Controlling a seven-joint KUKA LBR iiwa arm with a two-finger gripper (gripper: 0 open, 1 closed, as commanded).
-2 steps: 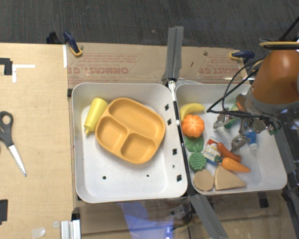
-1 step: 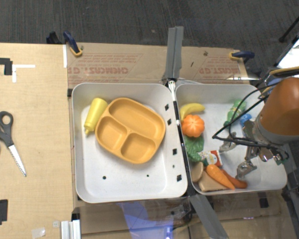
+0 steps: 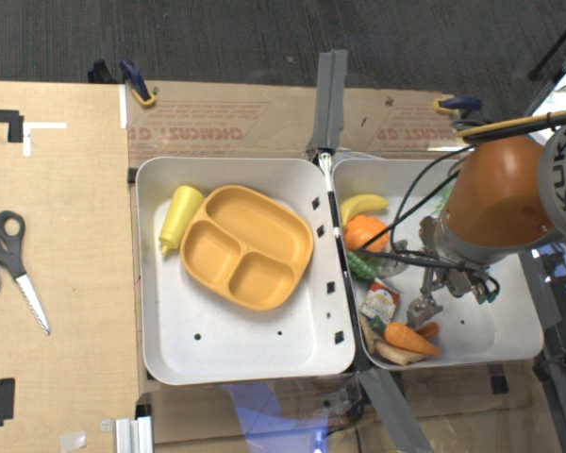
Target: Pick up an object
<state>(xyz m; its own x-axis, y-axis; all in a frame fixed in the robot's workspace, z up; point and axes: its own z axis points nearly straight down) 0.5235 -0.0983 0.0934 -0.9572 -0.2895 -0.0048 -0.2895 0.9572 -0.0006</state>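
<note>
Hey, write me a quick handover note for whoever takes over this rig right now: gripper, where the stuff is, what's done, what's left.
Gripper: low over the right bin, just above the carrot; whether it is open or shut cannot be made out, and nothing shows between its tips.
Right bin: banana, orange toy, green item, small packet, carrot.
Left bin: orange divided plate, yellow bottle.
Done: the arm is over the pile.
Left: grasp and lift one object.
</note>
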